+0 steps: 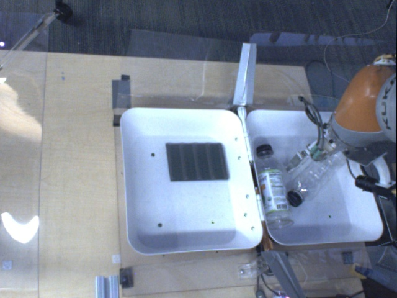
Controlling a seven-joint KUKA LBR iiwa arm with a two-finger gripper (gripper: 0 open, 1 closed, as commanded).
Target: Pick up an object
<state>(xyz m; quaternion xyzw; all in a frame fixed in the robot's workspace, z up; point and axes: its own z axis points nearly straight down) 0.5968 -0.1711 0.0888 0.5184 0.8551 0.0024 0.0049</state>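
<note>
In the right bin [347, 225] lie two clear plastic bottles. One, with a green and white label [272, 190] and a black cap at its far end, lies along the bin's left wall. The other bottle [312, 180] is unlabelled and lies at a slant, its black cap pointing to the near left. My gripper [308, 156] hangs low over the upper end of this unlabelled bottle, below the orange band of the arm [363, 101]. I cannot make out whether it touches the bottle. A dark ridged rectangular pad [197, 162] lies flat in the middle of the left bin [142, 216].
A metal post [245, 79] stands at the back, on the divide between the two bins. Cables [372, 185] hang off the arm over the right bin's right side. The wooden bench [68, 166] stretches to the left of the bins.
</note>
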